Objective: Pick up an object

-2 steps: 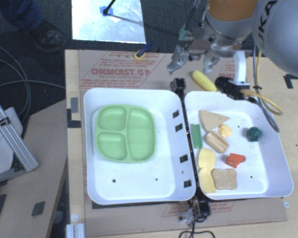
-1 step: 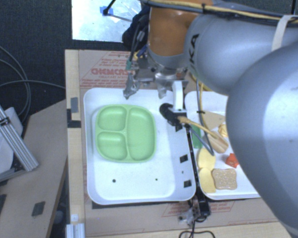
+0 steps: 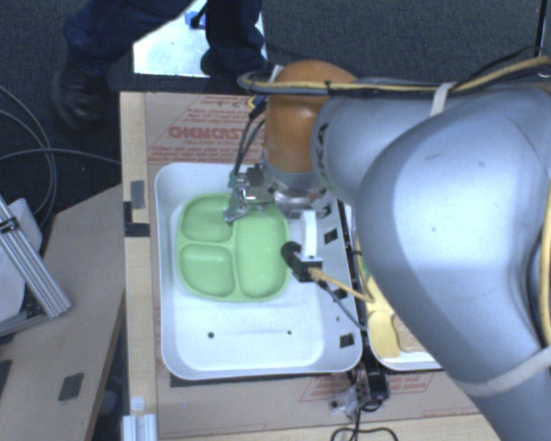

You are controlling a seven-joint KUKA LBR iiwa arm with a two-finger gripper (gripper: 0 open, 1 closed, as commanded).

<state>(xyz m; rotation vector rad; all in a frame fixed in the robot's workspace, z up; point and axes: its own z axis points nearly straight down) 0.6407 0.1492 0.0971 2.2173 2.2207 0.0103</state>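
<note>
The gripper (image 3: 239, 200) hangs low over the left bin (image 3: 248, 338), its bright metal tip right at the upper edge of the green plate (image 3: 257, 260), about where the ridge between the plate's sections meets the rim; from where I stand I cannot tell whether it is apart or together, nor whether it touches the plate. Nothing visible is gripped by it.

The green plate lies flat in the upper half of the left bin; it is pale lime, smooth and slightly glossy like moulded plastic, with rounded corners and three shallow sections: two small ones stacked on the left, one long one on the right. The left bin is white, shallow, with softly rounded corners and a raised lip; its bare floor below the plate looks matte.

The arm (image 3: 459, 200) comes in from the right, a broad smooth grey shell with a dull sheen; the orange band (image 3: 294, 127) above the wrist is rounded and glossy.

The right bin (image 3: 399, 364) peeks out under the arm; a pale yellow thing (image 3: 386, 324) lies in it, mostly hidden, so I cannot say what it is.

Both bins rest on a flat sheet of brown cardboard (image 3: 193, 122) with red printing.
</note>
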